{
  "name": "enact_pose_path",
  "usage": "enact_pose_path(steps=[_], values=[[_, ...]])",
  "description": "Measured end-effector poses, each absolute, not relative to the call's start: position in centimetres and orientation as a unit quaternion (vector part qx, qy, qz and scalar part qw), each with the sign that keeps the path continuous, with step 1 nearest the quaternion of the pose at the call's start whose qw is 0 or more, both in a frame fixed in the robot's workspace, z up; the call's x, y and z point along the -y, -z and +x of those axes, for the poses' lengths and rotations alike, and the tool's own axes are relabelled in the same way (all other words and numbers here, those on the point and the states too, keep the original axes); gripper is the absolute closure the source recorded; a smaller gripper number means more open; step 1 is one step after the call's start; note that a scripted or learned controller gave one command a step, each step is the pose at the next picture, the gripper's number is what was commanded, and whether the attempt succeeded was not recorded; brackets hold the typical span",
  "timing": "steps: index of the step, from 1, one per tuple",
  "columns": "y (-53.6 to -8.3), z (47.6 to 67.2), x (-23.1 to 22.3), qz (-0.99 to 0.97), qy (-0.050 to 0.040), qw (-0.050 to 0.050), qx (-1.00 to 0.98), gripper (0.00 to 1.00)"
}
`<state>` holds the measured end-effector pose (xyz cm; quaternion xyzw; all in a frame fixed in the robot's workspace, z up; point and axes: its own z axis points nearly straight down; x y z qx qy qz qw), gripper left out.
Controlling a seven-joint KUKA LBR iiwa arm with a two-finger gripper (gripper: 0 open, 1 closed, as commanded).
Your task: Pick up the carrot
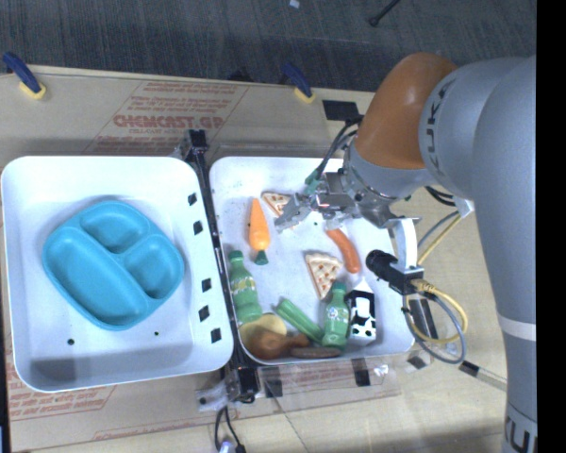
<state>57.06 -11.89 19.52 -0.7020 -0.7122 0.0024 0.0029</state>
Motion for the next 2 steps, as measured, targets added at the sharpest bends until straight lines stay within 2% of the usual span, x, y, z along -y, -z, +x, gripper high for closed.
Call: enact_pose_path(steps=[1, 2], values=[[-9.7, 62.6, 11.4, -0.679, 0.0004, -0.005, 0.735, 0.0], [-10.9, 62.7, 11.5, -0.676, -0.0013, -0.005, 0.737, 1.0]])
